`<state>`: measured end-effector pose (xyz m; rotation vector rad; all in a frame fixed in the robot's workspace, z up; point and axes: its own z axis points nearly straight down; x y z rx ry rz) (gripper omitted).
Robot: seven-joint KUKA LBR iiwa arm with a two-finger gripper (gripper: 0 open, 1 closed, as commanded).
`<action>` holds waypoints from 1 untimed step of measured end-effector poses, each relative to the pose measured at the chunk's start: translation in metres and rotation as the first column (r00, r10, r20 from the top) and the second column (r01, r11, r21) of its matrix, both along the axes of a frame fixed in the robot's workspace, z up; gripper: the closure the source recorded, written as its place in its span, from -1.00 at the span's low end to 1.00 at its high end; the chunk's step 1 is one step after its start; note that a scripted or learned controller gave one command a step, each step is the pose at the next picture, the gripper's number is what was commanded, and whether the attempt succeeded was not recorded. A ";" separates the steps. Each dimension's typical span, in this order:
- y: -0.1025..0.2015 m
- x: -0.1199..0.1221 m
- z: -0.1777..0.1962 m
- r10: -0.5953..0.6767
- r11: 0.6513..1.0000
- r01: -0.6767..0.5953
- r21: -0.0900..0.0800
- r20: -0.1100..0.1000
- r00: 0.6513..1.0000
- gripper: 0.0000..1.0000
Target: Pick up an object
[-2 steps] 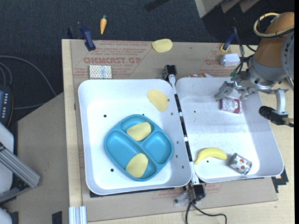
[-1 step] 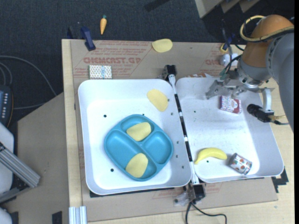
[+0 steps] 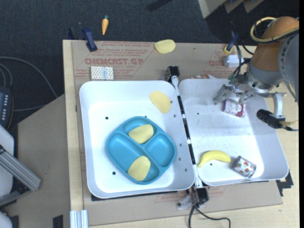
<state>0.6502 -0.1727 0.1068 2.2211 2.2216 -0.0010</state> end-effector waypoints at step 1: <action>-0.009 0.017 -0.021 0.001 1.000 -0.001 -0.001 0.004 1.000 -1.00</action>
